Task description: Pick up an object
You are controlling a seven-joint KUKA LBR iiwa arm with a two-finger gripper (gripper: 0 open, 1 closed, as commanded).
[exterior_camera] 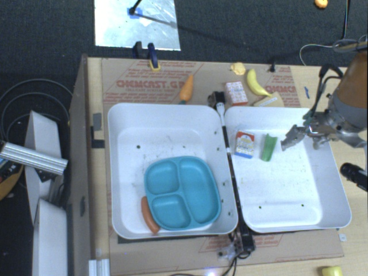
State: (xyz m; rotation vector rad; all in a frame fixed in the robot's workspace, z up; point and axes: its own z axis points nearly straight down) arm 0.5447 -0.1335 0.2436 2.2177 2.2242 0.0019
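Nearest the camera sat the blue plastic divided plate (182, 192) in the left white bin (123, 154), with an orange sausage-shaped toy (149, 215) lying just beside the plate's near-left edge. Neither lay close to the arm.

Farther back, in the right white bin (299, 206), two things lay side by side near the bin's far-left part: a small white carton with a red and blue label (245, 144) and a green oblong block (268, 147). The block lay closer to the arm, with its long axis running roughly near to far in the view, tilted slightly.

The two-finger gripper (293, 137) hung over the same bin, just right of the green block and pointing toward it; whether its fingers were parted or closed could not be told, and nothing was seen held between them. The green block therefore seemed the likelier target, lying a short way to the view's left of the gripper, so the coming move would probably call for a small shift leftward and a descent, closing across the block's narrow width.

Beyond the bins, on the cardboard-covered bench (144, 76), lay a yellow toy banana (256, 84) and an orange carrot-shaped toy (186, 89).
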